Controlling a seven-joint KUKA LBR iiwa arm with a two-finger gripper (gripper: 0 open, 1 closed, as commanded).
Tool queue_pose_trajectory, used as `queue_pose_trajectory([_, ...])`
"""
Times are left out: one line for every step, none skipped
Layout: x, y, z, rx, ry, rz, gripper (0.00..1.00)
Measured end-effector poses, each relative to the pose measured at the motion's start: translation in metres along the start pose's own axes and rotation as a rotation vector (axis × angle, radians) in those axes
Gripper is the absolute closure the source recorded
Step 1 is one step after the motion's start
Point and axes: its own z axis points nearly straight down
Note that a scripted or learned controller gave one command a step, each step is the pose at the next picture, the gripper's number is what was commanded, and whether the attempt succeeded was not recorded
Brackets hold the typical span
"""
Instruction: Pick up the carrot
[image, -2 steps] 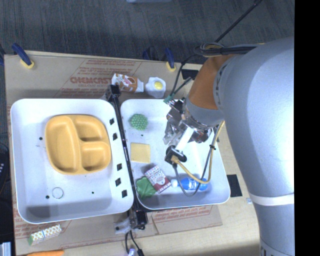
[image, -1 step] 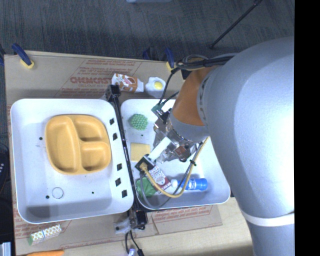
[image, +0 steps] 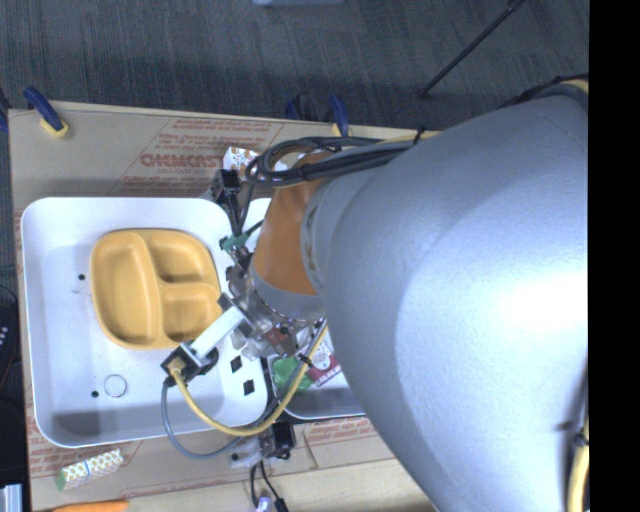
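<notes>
Gripper (image: 262, 345): sat low at the right bin's (image: 335, 402) left edge; opening could not be told. Orange sliver (image: 92, 505), possibly the carrot: lay well apart, lower-left, long axis sideways.

The bench (image: 150, 150) (cardboard-covered) bears two white bins (image: 40, 300), side by side.

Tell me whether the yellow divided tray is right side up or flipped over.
Right side up. The yellow divided tray lies flat in the left bin, its compartments facing up, their hollows and dividing ridges in plain view.
</notes>
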Motion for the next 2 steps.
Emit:
queue_pose_trajectory([-0.045, 0.079, -0.054, -0.002, 0.004, 0.11, 1.0])
queue_pose_trajectory([-0.033, 0.122, -0.126, -0.003, 0.004, 0.026, 1.0])
